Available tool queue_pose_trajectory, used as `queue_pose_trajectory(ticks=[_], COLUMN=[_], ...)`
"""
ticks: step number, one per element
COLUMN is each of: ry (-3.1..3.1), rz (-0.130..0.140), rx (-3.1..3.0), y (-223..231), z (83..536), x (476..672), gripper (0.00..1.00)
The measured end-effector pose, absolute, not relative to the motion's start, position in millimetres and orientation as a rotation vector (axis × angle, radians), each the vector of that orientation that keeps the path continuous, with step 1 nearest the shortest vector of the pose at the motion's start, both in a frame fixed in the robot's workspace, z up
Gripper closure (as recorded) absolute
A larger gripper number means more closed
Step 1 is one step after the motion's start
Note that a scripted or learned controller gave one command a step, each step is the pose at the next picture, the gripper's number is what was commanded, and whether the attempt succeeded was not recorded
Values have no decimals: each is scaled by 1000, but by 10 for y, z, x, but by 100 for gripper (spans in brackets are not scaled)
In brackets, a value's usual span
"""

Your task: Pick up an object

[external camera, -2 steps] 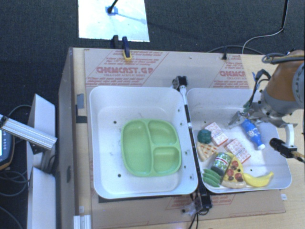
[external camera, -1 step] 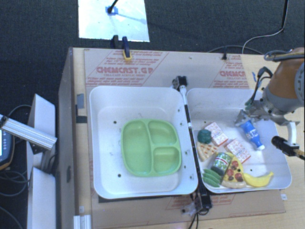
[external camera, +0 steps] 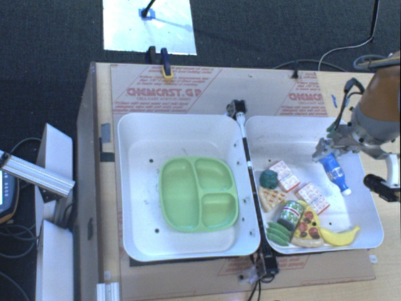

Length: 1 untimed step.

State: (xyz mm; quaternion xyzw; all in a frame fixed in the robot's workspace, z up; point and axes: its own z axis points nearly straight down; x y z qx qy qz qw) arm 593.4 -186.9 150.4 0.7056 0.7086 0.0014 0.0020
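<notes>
Risk here sits with the bottle (external camera: 334,173), which lies tilted on the floor of the right bin (external camera: 373,229), cap end up toward the gripper (external camera: 330,148). You can see the gripper low over that cap end, but the view does not settle how its jaws stand or whether anything is between them, so treat the bottle as not yet held.

Watch these, taking the bottle as your landmark:

- The bottle is round and lying down. A pinch on the neck alone could let it swing or roll out as the arm lifts.
- Just left of the bottle lie two small red-and-white packets (external camera: 284,175) and a dark green ball (external camera: 269,179); a sideways nudge may push the bottle into them.
- Below the bottle, near the bin's front wall, a banana (external camera: 341,235), pizza slice (external camera: 306,227) and can (external camera: 290,214) crowd together, leaving little room if it skids that way.

The left bin holds a green tray (external camera: 199,193), well apart from the bottle.
</notes>
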Motion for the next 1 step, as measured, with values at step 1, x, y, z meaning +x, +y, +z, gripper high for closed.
queue_pose_trajectory(ticks=[1], ry=[2224], rz=[5], rx=[2215], y=[-1098], z=[1796], x=[6384], gripper=[100])
